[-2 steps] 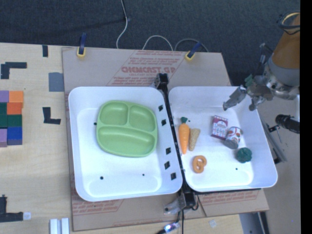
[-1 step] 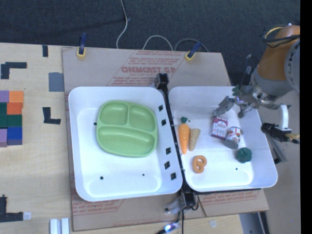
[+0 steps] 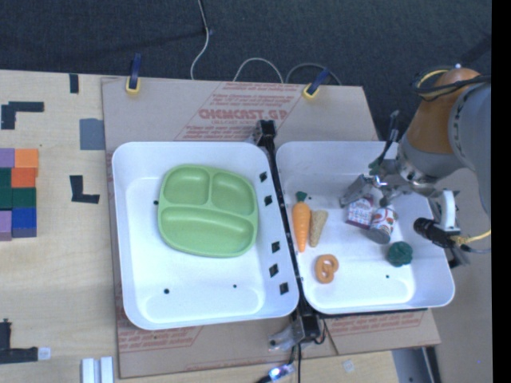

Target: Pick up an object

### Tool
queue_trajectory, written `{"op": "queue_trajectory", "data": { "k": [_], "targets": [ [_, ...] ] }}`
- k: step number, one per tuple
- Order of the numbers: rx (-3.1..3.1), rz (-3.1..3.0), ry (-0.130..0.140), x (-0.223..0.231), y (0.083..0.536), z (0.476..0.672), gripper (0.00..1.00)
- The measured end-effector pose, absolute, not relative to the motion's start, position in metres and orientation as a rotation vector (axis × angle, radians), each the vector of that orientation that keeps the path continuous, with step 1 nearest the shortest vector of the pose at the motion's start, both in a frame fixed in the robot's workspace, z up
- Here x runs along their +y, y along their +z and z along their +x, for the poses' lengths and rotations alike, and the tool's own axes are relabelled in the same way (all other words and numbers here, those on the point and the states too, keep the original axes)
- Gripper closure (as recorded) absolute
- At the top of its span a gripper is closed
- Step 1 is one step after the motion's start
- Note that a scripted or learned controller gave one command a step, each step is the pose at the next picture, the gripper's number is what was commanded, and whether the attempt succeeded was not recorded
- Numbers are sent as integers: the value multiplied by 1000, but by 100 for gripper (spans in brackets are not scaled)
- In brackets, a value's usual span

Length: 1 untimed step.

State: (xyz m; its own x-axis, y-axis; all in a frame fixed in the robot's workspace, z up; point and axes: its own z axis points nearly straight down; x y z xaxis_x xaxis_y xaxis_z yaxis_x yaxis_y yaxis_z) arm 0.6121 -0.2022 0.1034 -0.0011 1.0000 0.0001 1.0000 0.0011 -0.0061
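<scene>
The gripper (image 3: 369,190) sits low over the right bin (image 3: 351,298), directly above a red-and-white can (image 3: 372,217) lying on its side; whether it grips the can cannot be determined. A dark green object (image 3: 400,253) lies just right of the can. A carrot (image 3: 301,223), a beige piece (image 3: 318,225) and a pretzel (image 3: 326,267) lie to the left. The left bin (image 3: 136,286) holds a green divided plate (image 3: 209,211).

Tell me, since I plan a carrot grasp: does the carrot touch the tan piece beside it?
Touching: the camera view shows the carrot flush against the tan piece.
</scene>
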Motion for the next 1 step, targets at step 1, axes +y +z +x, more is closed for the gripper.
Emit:
{"op": "queue_trajectory", "data": {
  "k": [1],
  "targets": [
    [-2222,-2216,5,-201,116,613,100]
  ]
}}
